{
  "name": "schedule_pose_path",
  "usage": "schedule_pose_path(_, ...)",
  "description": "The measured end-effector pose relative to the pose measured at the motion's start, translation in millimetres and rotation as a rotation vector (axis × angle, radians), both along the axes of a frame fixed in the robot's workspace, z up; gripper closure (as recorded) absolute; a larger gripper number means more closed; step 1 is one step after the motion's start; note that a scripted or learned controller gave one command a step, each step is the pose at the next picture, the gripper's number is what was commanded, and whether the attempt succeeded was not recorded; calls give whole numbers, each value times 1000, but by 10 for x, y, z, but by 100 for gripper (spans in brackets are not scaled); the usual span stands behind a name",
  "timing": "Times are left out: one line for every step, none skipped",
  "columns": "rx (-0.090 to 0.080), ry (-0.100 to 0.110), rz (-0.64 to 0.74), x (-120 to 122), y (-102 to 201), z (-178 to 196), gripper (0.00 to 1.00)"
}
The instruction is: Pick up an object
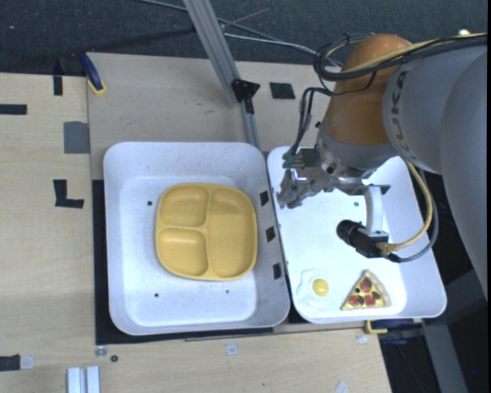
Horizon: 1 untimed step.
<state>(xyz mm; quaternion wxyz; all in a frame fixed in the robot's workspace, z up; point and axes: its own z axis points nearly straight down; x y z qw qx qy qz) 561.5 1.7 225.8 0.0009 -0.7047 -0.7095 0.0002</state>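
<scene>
While the grey arm (442,97) is hanging over the right bin (417,301), its gripper (293,188) is showing no readable jaw state, and the pizza slice toy (366,291) and fried egg toy (315,286) are lying near that bin's front edge.

Set up high over the bench (33,244), looking down at a slant. Far enough back to take in both bins: left bin (119,219) near the middle, right bin (417,293) just beside it, toward the right side. Also takes in a strip of dark floor (82,11) along the top, past the far end of the bench. Close enough for the arm (393,88), coming in from the right, to look big and cover the top right corner. One view, so nothing shared with another.
</scene>
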Motion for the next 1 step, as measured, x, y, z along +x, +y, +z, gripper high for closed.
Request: schedule_pose_path(0,-1,1,111,558,86,100)
